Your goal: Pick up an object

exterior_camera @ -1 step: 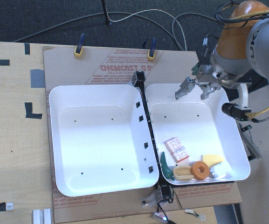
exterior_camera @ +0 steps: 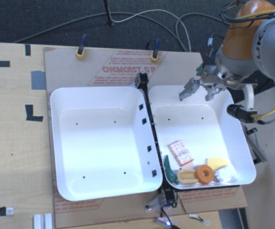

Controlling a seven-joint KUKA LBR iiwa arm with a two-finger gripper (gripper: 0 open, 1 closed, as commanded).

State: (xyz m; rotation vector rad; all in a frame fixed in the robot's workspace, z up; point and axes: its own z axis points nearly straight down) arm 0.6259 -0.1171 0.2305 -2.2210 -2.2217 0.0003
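My gripper (exterior_camera: 198,92) hangs over the far edge of the right bin (exterior_camera: 199,123), its two grey fingers spread open with nothing between them. The objects lie in that bin's near corner, well away from it: a small red-and-white packet (exterior_camera: 180,152), an orange ring like a donut (exterior_camera: 204,174), a yellow wedge (exterior_camera: 217,163), a tan bun-like piece (exterior_camera: 187,176) and a green item (exterior_camera: 169,171) against the divider.
The left bin (exterior_camera: 99,142) sits beside the right one, with a black clip strip (exterior_camera: 148,128) joining them. Both rest on a cardboard sheet (exterior_camera: 123,66) held by blue-yellow clamps (exterior_camera: 82,46). Cables trail across the dark floor behind.
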